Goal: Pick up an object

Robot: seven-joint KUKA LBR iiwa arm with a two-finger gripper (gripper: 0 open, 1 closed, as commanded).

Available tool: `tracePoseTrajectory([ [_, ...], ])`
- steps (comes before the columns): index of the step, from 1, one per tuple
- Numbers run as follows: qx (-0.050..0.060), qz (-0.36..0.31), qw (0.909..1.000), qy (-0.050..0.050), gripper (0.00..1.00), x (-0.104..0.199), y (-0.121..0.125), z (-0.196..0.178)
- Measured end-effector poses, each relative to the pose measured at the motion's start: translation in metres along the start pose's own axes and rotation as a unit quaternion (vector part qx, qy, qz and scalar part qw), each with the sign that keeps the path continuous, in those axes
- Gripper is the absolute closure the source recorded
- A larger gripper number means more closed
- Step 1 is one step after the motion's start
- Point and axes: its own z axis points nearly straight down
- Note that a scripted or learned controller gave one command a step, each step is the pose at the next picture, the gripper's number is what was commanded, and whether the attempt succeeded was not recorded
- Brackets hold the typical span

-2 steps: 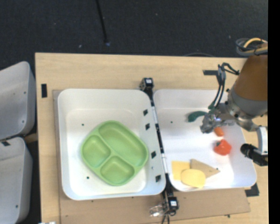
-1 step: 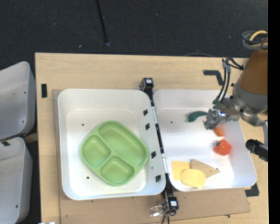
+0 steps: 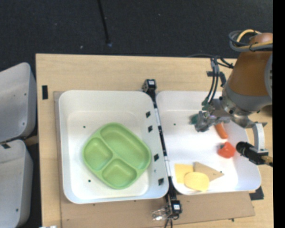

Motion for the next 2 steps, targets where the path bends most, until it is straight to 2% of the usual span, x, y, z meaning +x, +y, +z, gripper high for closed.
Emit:
tracePoseTrajectory([
  [1,-0.001,0.000,1.0000,0.000,1.00,0.042,0.007,-0.001],
  [2,-0.001,-0.001,1.0000,0.000,1.00,0.104,0.009,-0.005],
])
